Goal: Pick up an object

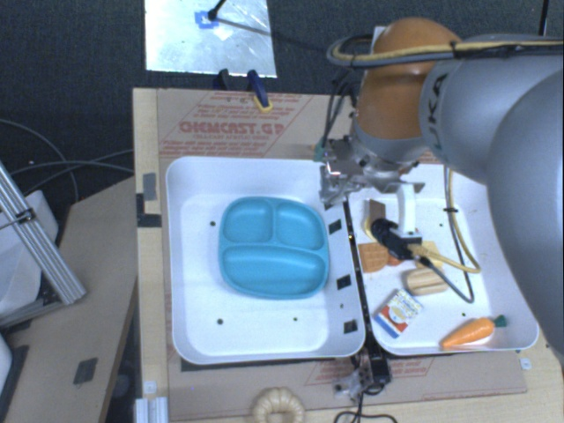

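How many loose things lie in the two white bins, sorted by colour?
Blue: 1, the blue divided plastic plate
Orange: 1, the orange toy carrot
Brown or tan: 2, the tan wooden block and the brown waffle-like piece
White: 1, the small white printed box
Total: 5

cam: fixed overhead | slanted down | both bins [189,263] framed

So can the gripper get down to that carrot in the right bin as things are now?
Probably yes. The carrot lies alone near the front edge of the right bin, nothing on top of it, and the gripper hangs over that same bin.
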`<state>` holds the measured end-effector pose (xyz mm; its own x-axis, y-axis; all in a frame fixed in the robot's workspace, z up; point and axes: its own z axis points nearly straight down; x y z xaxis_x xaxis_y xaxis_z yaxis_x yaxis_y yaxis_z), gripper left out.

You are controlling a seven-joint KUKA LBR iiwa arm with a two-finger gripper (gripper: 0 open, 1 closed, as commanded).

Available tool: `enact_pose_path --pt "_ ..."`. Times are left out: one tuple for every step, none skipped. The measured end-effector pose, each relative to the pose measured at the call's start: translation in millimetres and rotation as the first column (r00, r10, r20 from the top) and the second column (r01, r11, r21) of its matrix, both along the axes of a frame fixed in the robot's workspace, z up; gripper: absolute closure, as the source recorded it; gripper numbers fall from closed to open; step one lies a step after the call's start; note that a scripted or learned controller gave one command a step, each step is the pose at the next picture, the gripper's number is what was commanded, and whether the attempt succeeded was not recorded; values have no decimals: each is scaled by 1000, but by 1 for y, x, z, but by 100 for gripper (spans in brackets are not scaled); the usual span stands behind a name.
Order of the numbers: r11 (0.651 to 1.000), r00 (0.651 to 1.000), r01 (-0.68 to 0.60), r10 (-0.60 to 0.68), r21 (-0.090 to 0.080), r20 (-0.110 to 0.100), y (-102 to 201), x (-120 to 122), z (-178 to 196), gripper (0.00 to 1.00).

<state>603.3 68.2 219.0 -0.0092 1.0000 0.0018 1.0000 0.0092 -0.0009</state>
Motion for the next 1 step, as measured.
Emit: enact_pose_path --pt "1000 1000 1 -1 -1 -1 43 -25 -4 100"
